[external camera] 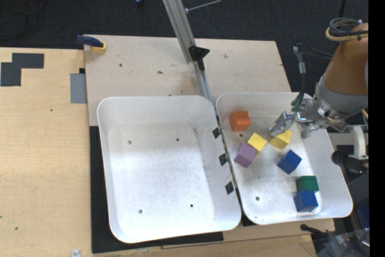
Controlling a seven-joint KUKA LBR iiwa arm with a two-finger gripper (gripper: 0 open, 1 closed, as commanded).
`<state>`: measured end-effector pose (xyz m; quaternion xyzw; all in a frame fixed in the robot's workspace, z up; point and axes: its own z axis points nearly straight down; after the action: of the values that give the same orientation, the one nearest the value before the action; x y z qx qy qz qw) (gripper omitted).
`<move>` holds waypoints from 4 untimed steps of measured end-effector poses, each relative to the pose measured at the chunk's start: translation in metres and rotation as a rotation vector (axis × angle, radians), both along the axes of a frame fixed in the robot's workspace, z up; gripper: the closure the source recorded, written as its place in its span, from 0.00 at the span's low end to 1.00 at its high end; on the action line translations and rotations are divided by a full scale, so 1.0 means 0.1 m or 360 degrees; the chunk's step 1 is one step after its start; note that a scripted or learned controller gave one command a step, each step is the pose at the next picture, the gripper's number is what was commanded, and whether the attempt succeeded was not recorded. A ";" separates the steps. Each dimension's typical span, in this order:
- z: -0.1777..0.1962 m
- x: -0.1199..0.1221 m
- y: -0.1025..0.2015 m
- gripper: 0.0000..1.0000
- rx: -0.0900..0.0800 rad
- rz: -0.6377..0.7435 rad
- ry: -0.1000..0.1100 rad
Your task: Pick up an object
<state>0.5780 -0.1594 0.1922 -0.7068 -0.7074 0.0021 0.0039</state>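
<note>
Nearest the camera, well below the tool point(287, 124), a blue cube point(305, 200) touches a green cube point(308, 183). Another blue cube point(289, 161) lies closer. A yellow block point(280, 140) sits just under the tool's tips; whether they are clenched or released cannot be told. The orange cube point(239, 120) sits left.

Two white bins point(159, 232) held coloured blocks: one orange point(240, 120), two yellow point(257, 142), one purple point(245, 155), two blue point(289, 162), one green point(308, 183). The counter point(138, 66) was pale tan. The arm point(349, 69) bore an orange band.
</note>
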 end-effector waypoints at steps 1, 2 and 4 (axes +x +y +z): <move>0.03 0.01 -0.01 0.00 -0.0002 -0.0002 -0.0009; -0.61 0.03 0.02 0.00 -0.0002 -0.0002 -0.0004; -0.63 0.08 -0.01 1.00 -0.0008 -0.0009 -0.0043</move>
<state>0.5865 -0.1603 0.1294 -0.7089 -0.7053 -0.0056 -0.0074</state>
